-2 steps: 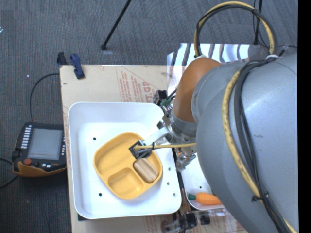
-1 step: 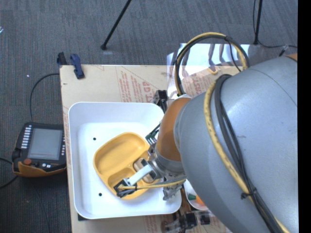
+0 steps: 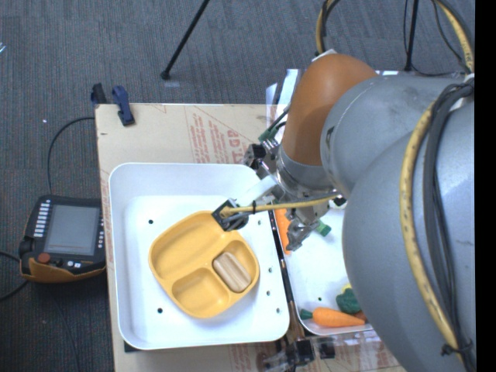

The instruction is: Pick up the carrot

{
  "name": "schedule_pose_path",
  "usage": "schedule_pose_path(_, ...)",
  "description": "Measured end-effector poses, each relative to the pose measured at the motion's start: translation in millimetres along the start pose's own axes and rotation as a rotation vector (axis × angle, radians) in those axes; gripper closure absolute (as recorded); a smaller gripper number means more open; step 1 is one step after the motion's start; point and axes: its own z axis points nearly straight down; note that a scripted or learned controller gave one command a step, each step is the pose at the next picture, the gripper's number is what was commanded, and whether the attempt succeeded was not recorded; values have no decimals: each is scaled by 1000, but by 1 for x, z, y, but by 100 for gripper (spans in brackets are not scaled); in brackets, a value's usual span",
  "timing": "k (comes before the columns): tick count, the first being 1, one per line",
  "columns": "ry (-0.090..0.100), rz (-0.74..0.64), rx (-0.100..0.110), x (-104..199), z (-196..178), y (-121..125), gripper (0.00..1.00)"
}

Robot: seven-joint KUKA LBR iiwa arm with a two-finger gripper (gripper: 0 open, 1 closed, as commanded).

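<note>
Approach phase — nothing lifted yet, by my read. Small orange carrot with a green top (image 3: 335,316) lies flat on the floor of the right-hand shallow white bin (image 3: 329,273), near that bin's front edge, with a green item (image 3: 350,301) just behind its leafy end. The grey KUKA arm with the orange band (image 3: 333,115) hangs over the seam between the two bins; its two-finger gripper (image 3: 298,229) sits low at the right bin's left edge, well apart from the carrot. Cannot tell whether the tool is open or closed, since the wrist body hides most of it.

Left-hand shallow white bin (image 3: 128,285) carries a yellow three-compartment plastic plate (image 3: 182,250) with a tan bread-like piece (image 3: 230,271) in its front-right compartment. A yellow cable with a black plug (image 3: 232,214) crosses from the wrist to the plate's rear rim.

Next move, as a judgement: shift toward the right bin's front edge, align across the carrot's long axis, descend — the green item crowds one end, so aim mid-body.

Writing: red mirrored print on the brown cardboard sheet (image 3: 209,130) under the bins, not legible. Teach pendant (image 3: 66,239) on the floor beside the bench's left edge, screen unreadable.
</note>
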Motion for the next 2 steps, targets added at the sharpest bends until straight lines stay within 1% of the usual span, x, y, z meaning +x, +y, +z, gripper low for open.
schedule_pose_path(1, -18, -139, 8, -93, 59, 24, 0)
schedule_pose_path(2, -11, 283, 5, -64, 62, 96, 0)
